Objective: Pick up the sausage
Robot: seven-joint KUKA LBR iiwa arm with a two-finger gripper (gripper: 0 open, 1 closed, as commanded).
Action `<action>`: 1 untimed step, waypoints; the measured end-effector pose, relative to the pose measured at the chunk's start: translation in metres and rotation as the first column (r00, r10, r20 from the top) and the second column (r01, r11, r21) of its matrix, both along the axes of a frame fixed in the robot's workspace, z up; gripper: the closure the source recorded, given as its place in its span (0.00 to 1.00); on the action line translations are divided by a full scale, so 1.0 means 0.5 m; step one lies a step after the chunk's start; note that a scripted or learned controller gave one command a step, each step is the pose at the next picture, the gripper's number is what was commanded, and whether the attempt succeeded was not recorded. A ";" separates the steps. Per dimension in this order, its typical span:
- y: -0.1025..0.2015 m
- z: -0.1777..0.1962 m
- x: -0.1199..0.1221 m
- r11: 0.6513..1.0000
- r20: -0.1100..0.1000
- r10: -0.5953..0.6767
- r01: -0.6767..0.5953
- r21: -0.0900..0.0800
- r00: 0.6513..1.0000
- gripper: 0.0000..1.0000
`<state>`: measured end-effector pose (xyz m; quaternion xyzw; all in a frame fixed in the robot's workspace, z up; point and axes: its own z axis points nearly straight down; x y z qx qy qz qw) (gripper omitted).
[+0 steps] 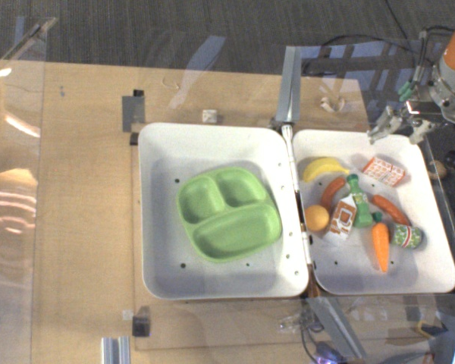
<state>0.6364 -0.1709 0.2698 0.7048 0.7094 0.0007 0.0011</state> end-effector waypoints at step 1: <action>0.027 -0.342 0.023 0.998 0.005 -0.059 0.059 0.000 0.998 0.00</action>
